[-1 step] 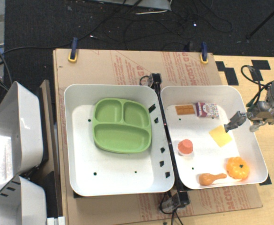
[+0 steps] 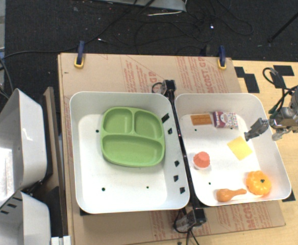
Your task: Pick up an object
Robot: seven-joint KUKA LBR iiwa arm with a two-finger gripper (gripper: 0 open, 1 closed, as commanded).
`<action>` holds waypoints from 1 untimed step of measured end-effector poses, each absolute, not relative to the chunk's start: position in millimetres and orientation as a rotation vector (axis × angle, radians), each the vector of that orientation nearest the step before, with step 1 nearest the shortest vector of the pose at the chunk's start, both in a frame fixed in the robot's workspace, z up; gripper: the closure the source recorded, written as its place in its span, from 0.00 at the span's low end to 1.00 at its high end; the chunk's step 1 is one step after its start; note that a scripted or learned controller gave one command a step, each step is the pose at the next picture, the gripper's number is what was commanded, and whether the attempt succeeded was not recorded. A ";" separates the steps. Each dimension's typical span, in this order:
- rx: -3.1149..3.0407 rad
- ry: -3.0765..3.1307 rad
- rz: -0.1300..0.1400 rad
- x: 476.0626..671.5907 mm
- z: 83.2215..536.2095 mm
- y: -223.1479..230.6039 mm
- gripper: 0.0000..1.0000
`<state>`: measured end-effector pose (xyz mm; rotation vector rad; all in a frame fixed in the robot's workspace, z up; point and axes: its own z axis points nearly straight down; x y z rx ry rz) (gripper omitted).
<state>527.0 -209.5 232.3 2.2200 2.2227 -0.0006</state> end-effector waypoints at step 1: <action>2.225 2.224 -0.003 527.3 188.6 -205.3 0.00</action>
